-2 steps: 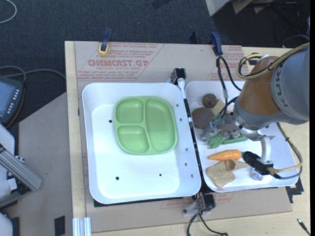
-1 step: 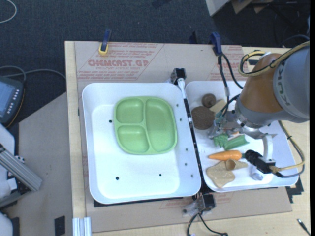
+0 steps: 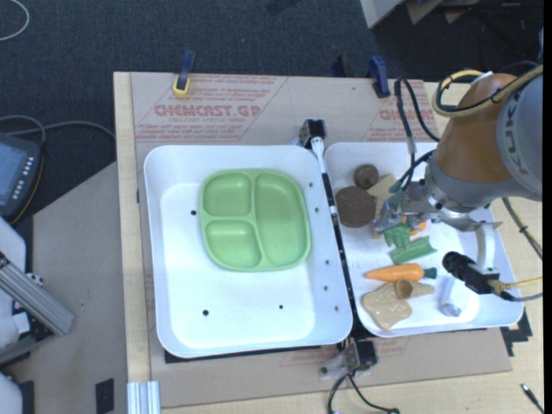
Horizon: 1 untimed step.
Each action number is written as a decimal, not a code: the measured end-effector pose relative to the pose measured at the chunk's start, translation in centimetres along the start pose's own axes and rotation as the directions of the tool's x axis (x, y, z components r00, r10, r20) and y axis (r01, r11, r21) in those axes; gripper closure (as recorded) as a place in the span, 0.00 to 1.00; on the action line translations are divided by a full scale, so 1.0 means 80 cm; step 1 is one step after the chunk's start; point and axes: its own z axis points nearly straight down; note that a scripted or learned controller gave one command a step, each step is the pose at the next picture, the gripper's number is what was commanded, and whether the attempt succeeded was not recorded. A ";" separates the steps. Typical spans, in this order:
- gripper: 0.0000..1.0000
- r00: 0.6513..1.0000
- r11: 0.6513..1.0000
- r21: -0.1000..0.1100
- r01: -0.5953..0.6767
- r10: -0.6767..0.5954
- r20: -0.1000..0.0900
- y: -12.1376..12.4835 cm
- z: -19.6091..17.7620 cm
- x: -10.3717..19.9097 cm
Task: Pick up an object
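I see dark grey carpet (image 3: 129,15) around the bench. A brown board (image 3: 259,102) printed with red lettering tops it, held by a yellow clamp (image 3: 182,83) and a blue clamp (image 3: 378,74). A white cable loop (image 3: 13,15) lies at far left.

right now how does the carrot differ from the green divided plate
The carrot is orange, slim and tapered; the green divided plate is pale green, broad and flat with three compartments. The carrot lies among other items in the right bin, the plate alone in the left bin. Both lie flat.
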 end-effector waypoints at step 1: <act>1.00 1.000 1.000 -0.002 0.002 -0.002 -0.001 0.013 -0.070 0.007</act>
